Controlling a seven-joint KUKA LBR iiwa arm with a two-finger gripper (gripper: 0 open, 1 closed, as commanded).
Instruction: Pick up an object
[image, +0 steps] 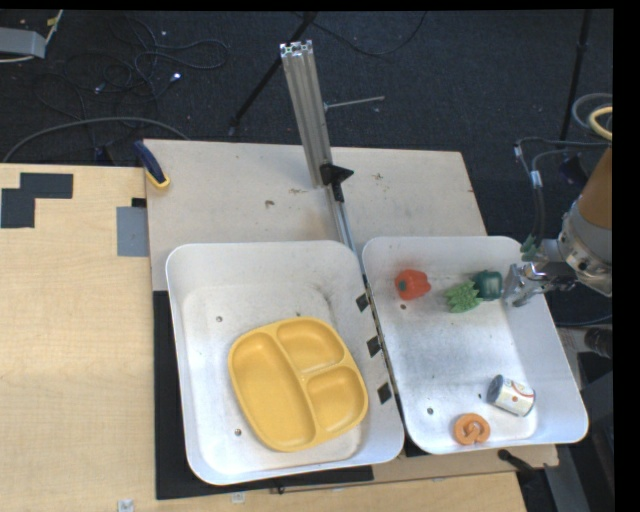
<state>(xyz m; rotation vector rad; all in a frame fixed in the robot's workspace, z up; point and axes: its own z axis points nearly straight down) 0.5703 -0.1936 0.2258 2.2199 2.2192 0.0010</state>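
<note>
The right bin (440, 350) holds a red toy vegetable (410, 285) near its far left. A leafy green piece (463, 297) lies beside a teal piece (487, 284) at the far right. A white cylinder (512, 396) and an orange ring (471, 430) rest near the front edge. My gripper (520, 284) reaches in from the right and hangs over the bin's far right rim, just right of the teal piece. I see nothing held in it.
In the left bin (200, 300) lies a yellow divided plate (298, 382). An upright aluminium post (310, 110) stands behind the bins, with a thin rod running down between them. A wooden table (70, 330) borders the left side.
</note>
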